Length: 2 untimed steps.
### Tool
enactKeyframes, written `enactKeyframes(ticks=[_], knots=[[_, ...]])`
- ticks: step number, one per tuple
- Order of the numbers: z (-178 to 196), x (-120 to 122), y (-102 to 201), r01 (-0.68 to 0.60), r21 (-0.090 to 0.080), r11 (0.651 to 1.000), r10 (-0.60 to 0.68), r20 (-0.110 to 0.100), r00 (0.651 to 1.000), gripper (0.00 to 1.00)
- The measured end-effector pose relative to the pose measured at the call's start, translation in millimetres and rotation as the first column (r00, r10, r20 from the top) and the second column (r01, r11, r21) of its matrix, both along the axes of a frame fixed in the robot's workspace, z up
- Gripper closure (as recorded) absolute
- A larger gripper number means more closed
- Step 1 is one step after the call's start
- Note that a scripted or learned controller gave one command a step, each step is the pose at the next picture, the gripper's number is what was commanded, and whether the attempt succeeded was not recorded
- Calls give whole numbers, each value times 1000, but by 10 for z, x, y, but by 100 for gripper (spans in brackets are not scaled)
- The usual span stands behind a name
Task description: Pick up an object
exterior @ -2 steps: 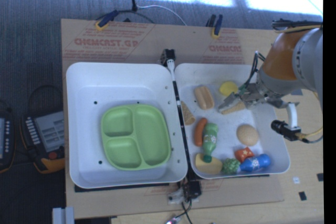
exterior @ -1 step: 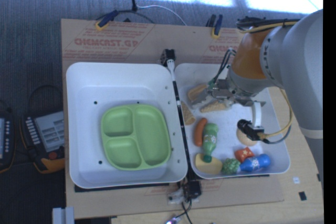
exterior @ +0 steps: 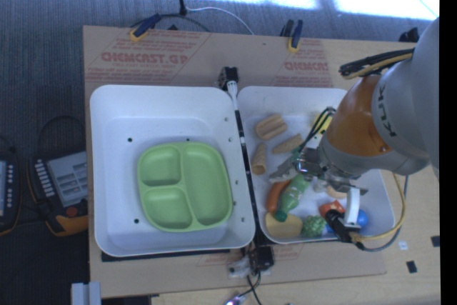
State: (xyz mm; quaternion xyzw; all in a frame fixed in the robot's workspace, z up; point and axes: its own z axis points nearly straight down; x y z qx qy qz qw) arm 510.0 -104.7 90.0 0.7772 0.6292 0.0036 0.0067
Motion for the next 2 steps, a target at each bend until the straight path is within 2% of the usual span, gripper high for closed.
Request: enactKeyframes(ticks=[1, 2], knots=[[110, 11, -11, 1, -2, 1000, -1, 3, 1000, 100], [1214, -11, 523, 307, 5, 952, -307, -15, 952, 100]])
